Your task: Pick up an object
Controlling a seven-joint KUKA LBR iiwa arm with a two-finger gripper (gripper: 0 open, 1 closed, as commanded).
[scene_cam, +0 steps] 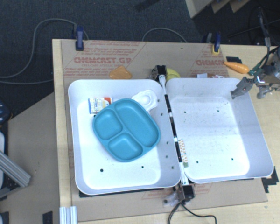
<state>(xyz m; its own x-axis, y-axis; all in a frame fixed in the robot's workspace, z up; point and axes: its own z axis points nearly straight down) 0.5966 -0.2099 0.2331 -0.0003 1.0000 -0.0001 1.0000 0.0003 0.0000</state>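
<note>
Two bins: side by side on the surface (60,125)
Left bin (84,162): holds a blue divided plate (126,129), a white cup (146,98) and a small carton (98,104) at the plate's upper edge
Right bin (214,139): bare white floor
Pincer (252,90): released, fingers spread, grasping nothing, over the right bin's upper-right corner

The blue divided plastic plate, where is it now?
The blue divided plastic plate lies in the left white bin, toward its back middle, overlapping a small white container and next to a small white carton.
</note>
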